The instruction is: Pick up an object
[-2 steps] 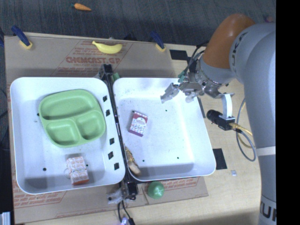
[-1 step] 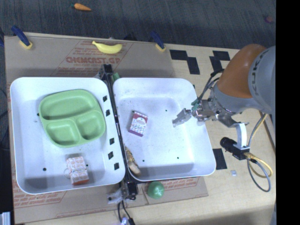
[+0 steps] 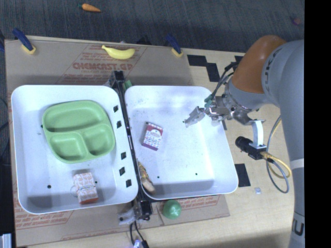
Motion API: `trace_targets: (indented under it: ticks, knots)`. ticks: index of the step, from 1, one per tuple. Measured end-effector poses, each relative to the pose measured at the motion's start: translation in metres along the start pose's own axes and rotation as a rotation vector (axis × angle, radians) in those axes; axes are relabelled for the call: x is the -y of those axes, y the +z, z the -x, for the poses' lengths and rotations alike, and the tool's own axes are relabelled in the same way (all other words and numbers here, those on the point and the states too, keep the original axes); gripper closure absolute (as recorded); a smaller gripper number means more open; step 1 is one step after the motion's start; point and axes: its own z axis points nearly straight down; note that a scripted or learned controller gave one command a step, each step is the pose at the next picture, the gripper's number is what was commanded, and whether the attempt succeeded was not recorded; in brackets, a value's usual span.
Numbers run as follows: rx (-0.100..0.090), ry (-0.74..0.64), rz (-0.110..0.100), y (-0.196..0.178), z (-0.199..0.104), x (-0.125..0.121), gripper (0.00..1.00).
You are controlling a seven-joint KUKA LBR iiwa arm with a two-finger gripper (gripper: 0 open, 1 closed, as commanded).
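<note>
A small red and white packet (image 3: 153, 136) lies flat in the right bin (image 3: 207, 174), left of its middle. My gripper (image 3: 193, 116) hangs over the same bin's upper right part, pointing left and down, about a hand's width to the right of the packet and apart from it. I see nothing held in it. The left bin (image 3: 26, 190) holds a green divided tray (image 3: 77, 129) and a small red and white carton (image 3: 84, 187) near its front wall.
A yellow banana (image 3: 119, 51) lies on the cardboard behind the bins. A green ball (image 3: 171, 208) sits in front of the right bin. A brownish item (image 3: 145, 180) rests at the right bin's front left corner. Blue clamps (image 3: 24, 40) hold the cardboard's back edge.
</note>
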Motion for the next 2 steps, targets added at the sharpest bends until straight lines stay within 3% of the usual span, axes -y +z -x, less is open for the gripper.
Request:
trace_targets:
  ticks: [1,2]
  knots:
    - [-0.001,0.0,0.0,0.021,0.0,-0.057,0.0]
    - [0.0,0.0,-0.002,0.032,0.0,0.018,0.0]
